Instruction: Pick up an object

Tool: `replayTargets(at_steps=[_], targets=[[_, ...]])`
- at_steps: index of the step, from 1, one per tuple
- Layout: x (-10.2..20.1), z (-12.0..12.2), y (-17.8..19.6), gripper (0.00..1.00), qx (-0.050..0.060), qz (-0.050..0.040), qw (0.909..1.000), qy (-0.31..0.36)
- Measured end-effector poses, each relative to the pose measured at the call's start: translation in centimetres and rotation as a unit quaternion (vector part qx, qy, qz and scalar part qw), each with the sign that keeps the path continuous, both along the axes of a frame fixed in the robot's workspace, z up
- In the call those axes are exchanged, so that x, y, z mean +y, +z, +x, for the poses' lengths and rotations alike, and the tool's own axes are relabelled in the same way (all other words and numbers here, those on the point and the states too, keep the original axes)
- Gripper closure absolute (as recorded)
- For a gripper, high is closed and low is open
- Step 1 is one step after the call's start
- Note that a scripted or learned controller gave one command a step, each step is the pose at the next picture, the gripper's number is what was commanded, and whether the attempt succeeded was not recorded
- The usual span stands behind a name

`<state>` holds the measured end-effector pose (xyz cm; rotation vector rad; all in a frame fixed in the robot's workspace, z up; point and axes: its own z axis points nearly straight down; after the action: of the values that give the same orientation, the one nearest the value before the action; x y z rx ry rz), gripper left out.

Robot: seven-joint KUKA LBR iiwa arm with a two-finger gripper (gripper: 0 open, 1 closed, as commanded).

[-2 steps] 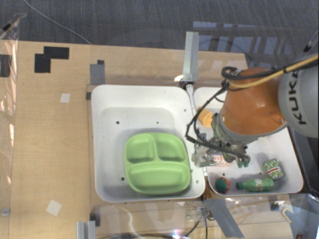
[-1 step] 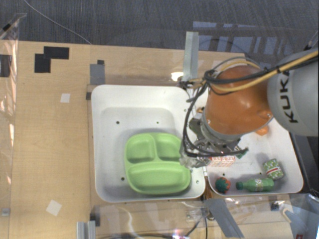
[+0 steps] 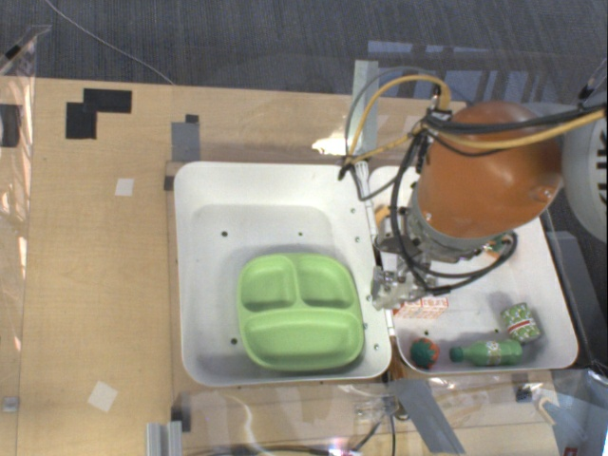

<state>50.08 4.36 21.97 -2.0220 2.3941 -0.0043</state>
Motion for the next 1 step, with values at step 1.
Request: replayTargets(at_steps=[1], targets=[[-4.51,-1.29,-3.54,1.00,0.002,-0.0023,0.9801,0.199]])
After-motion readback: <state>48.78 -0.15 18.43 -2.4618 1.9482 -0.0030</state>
